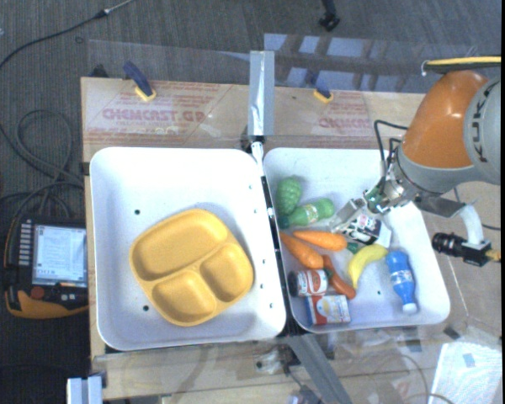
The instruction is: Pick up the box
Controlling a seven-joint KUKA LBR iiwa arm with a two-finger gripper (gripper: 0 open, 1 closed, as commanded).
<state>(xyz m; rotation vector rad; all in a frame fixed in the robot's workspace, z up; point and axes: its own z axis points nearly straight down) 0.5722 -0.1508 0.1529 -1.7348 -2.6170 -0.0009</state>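
Note:
The box [328, 310] is a small white and red carton lying flat at the front of the right bin [429, 305], just in front of a red can [310, 282]. My gripper [361, 218] hangs low over the middle of that bin, between an orange carrot [318, 241] and a yellow banana [366, 262]. It is well behind the box and apart from it. The grey arm with its orange band [444, 133] comes in from the upper right.
The right bin also holds a green bottle [312, 212], a green bumpy fruit [288, 193], a blue bottle [401, 280] and a red pepper [337, 280]. A yellow divided plate [192, 264] lies in the left bin [118, 183].

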